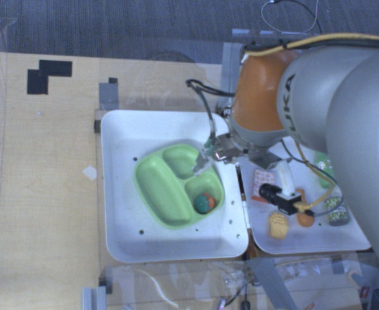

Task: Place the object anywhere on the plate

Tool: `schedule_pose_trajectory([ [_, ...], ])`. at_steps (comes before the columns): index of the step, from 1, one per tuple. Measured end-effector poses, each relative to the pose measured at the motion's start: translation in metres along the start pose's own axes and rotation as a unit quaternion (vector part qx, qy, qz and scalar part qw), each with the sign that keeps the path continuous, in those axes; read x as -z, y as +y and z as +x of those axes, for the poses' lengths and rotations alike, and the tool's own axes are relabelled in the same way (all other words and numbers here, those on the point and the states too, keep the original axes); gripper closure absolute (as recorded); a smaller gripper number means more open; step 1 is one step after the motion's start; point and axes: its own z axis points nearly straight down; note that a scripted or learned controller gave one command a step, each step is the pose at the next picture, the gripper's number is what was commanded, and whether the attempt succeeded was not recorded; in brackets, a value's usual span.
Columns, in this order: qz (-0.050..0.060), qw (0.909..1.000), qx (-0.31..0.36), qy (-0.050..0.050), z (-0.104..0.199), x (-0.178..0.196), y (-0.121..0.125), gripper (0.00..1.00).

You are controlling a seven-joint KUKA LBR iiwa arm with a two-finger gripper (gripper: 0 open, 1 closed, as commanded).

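Camera view | ball (204, 203) round, no long axis, in plate (166, 196) | tool (207, 155) grip unclear

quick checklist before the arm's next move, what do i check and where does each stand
1. Plate sits flat in the left bin: ok.
2. An object is on the plate: ok, a small green and orange ball lies in its lower right compartment.
3. Gripper position: ok, it is above the plate's upper compartment, beside the ball and not over it.
4. Jaws open or shut: cannot tell, they are blurred.
5. Anything between the jaws: cannot tell.
6. Other objects stay in the right bin: ok, a corn cob and other small items lie there.
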Motion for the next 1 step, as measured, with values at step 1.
schedule_pose_trajectory([
  [1,0.0,1.0,0.0,0.0,0.0,0.0,0.0,0.0],
])
